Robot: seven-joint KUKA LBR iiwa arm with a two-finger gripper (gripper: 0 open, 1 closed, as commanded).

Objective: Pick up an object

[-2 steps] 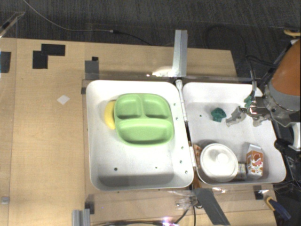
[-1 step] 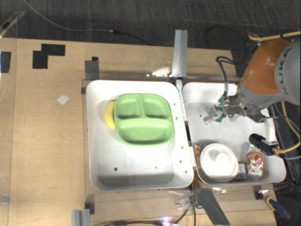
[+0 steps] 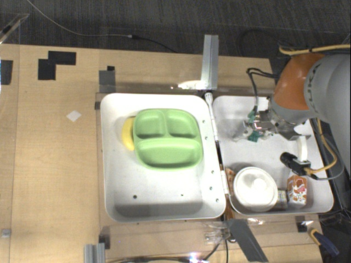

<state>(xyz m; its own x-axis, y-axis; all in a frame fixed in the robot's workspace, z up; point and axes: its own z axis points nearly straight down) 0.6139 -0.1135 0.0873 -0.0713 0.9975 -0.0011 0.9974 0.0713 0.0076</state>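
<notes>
Wooden bench, two bins. Gripper (image 3: 253,129) upper right bin (image 3: 230,111), finger state unclear. Bowl (image 3: 255,188) lower right, green tray (image 3: 167,137) left bin. Best lowered straight over one item, closed gently.

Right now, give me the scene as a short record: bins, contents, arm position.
left bin: holds a green divided tray; a yellow object shows at the tray's left edge, partly under it
right bin: holds a white bowl near the front, and a small packet with red print to the bowl's right
arm: reaches in from the right, over the right bin's far half
end effector: low over the right bin's bare floor, with something small and teal at its tip
grasp: cannot be judged
</notes>
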